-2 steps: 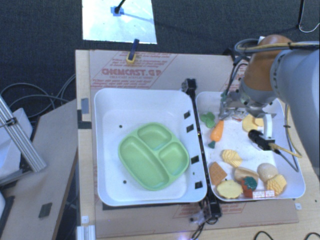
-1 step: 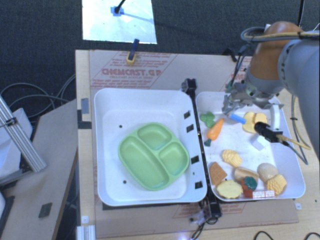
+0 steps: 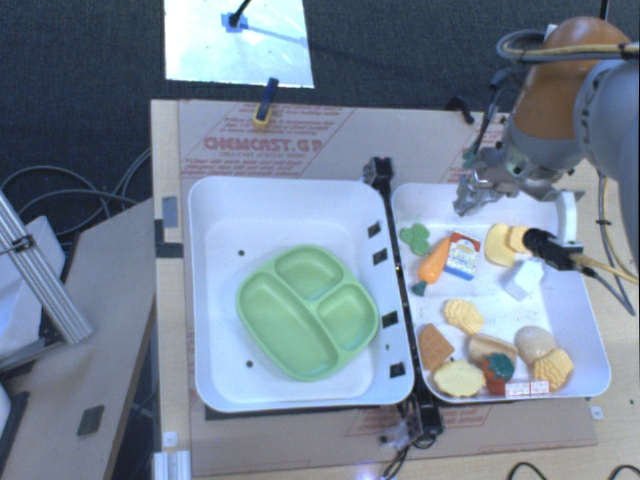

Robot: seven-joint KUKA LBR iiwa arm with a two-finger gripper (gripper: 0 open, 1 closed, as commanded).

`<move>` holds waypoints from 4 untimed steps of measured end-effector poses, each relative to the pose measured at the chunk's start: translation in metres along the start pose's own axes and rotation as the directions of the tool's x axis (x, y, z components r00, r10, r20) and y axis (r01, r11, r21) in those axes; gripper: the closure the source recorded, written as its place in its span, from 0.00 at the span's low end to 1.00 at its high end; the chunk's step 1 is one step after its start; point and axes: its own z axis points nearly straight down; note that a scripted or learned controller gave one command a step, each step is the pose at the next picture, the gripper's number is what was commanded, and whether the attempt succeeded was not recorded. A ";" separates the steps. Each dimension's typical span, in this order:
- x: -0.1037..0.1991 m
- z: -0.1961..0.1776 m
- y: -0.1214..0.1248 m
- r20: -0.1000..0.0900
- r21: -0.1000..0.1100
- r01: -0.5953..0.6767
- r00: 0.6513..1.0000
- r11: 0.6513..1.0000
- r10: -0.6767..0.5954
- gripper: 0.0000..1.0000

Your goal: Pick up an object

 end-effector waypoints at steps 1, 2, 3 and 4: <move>0.000 -0.034 0.001 0.000 0.000 0.001 1.000 1.000 -0.001 1.00; 0.056 -0.024 -0.002 -0.001 0.004 0.004 1.000 1.000 -0.004 1.00; 0.116 -0.022 -0.004 -0.003 0.004 0.006 1.000 1.000 -0.006 1.00; 0.138 -0.034 -0.004 -0.001 0.003 0.003 1.000 1.000 -0.003 1.00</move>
